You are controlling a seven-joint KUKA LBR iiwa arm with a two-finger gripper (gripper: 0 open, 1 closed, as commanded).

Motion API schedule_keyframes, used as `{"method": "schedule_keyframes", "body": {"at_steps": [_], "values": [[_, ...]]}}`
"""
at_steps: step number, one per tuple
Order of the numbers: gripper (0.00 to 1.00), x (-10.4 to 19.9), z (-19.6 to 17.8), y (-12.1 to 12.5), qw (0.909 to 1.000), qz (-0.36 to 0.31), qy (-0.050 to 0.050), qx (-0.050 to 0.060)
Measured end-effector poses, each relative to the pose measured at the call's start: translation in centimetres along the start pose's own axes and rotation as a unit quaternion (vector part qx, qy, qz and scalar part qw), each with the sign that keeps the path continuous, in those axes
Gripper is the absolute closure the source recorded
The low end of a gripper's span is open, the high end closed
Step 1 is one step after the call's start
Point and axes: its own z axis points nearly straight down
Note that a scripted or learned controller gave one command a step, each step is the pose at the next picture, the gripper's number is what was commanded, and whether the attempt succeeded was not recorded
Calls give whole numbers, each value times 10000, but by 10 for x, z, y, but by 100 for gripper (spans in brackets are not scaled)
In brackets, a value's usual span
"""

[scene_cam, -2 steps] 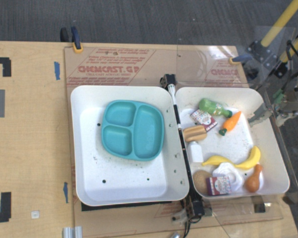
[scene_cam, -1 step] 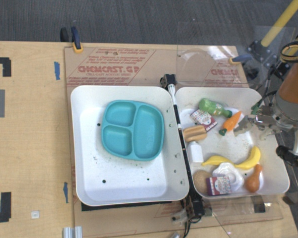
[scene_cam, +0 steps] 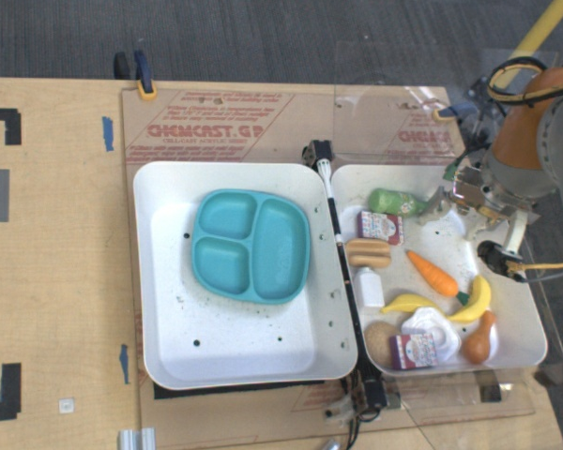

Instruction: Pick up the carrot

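Carrot (scene_cam: 433,274) not picked yet: lying loose in the right bin (scene_cam: 525,319), between hot dog (scene_cam: 369,253) and bananas (scene_cam: 476,300). My hand (scene_cam: 488,204) sits over the bin's far right corner, apart from it. Can't tell its opening; nothing visibly held. Whole approach and grasp left.

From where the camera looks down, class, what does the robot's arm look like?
The arm is grey with an orange band above the wrist. Black and yellow cables loop around it. Its gripper is metallic, with small dark parts.
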Motion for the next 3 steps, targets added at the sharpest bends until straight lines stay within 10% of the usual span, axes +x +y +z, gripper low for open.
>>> {"method": "schedule_keyframes", "body": {"at_steps": [1, 3], "values": [[0, 55, 0, -72, 9983, -577, -7, 16], [0, 52, -1, -125, 9918, 1275, -8, -35]]}}
